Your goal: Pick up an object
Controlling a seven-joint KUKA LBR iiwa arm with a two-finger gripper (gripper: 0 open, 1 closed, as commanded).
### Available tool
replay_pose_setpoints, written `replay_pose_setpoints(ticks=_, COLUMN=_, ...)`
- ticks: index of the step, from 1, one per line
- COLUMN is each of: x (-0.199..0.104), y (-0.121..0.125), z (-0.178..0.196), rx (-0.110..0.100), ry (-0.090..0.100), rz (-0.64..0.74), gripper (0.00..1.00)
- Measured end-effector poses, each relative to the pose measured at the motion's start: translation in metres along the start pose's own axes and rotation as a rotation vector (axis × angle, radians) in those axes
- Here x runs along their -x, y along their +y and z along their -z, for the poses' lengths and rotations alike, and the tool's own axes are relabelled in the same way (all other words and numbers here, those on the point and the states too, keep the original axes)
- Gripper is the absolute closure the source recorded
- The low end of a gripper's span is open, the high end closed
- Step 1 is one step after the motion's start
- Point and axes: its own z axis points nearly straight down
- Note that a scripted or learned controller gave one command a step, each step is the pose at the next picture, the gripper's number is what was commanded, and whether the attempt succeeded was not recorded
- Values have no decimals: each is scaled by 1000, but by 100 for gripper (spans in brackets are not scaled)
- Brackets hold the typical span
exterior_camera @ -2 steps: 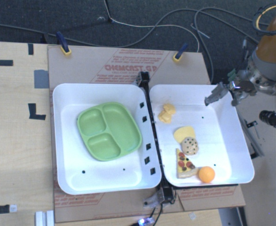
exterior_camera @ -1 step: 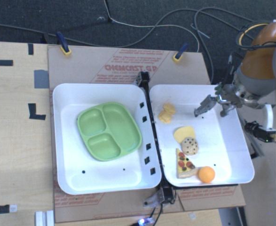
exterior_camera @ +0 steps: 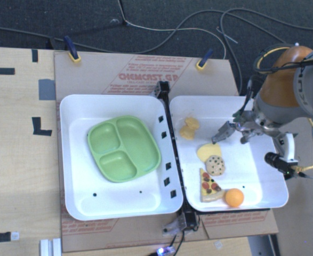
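The right bin (exterior_camera: 263, 180) holds several toy foods. A yellow lumpy piece (exterior_camera: 189, 128) lies near its left wall, with a pale yellow slice (exterior_camera: 208, 152) below it and a chocolate-chip cookie (exterior_camera: 216, 166) against that slice. A pizza slice (exterior_camera: 209, 186) and an orange ball (exterior_camera: 234, 197) sit near the front wall. My gripper (exterior_camera: 232, 137) hangs over the upper middle of this bin, to the right of the yellow piece and above the pale slice. It is open, its two fingers spread apart with nothing between them.
In the left bin (exterior_camera: 76, 143) a green divided plate (exterior_camera: 124, 147) lies flat. A black clip strip (exterior_camera: 167, 143) runs along the seam between the bins. Cables trail across the dark floor at the back. The arm's orange band (exterior_camera: 284, 84) stands over the right bin's far right corner.
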Motion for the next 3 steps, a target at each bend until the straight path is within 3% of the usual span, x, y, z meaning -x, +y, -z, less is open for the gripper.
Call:
replay_pose_setpoints(ticks=1, x=-2, y=-8, z=-47, rx=2, ry=0, rz=0, gripper=0)
replay_pose_setpoints(ticks=2, x=-3, y=-7, z=-34, rx=6, ry=0, rz=2, gripper=100)
replay_pose_setpoints(ticks=3, x=-7, y=-8, z=9, rx=11, ry=-1, rz=1, gripper=100)
